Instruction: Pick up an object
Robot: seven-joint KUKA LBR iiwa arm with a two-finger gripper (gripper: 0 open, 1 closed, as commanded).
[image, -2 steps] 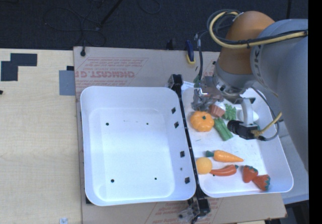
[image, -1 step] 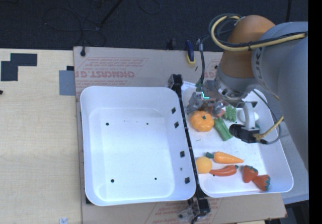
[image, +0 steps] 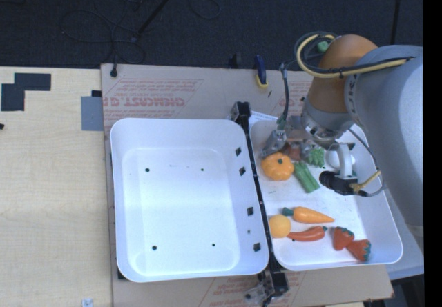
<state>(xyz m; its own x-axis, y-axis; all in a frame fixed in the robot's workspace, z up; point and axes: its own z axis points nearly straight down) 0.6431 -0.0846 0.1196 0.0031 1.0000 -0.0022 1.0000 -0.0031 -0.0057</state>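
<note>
1. The gripper [image: 277, 140] hangs low over the far left corner of the right bin [image: 349, 203], close to the black clipped seam [image: 251, 188] where the two bins meet. Whether it is open or closed cannot be told from this angle, and nothing can be seen held in it.
2. The orange pumpkin [image: 277, 167] lies just on the near side of the gripper, close to the seam wall. Whether the two touch cannot be told.
3. A green cucumber [image: 306, 177] lies tilted just to the right of the pumpkin, and a leafy green piece [image: 316, 156] sits beyond it, partly under the wrist.
4. The arm [image: 397, 126] comes in from the right and covers the right bin's far right corner and much of its right rim.
5. Along the near side of the right bin lie a carrot [image: 312, 215], a yellow ball [image: 279, 227] close to the seam, and a red chili [image: 308, 234] touching the ball.
6. Two red strawberry pieces [image: 343, 237] rest beside each other near the bin's near right corner.
7. A strip of bare white floor runs across the middle of the right bin, between the pumpkin group and the carrot group.
8. The left bin [image: 179, 195] shows a wide bare floor inside all four raised rims.
9. Both bins sit on a cardboard sheet [image: 166, 95], with the wooden bench [image: 48, 195] to the left.
</note>
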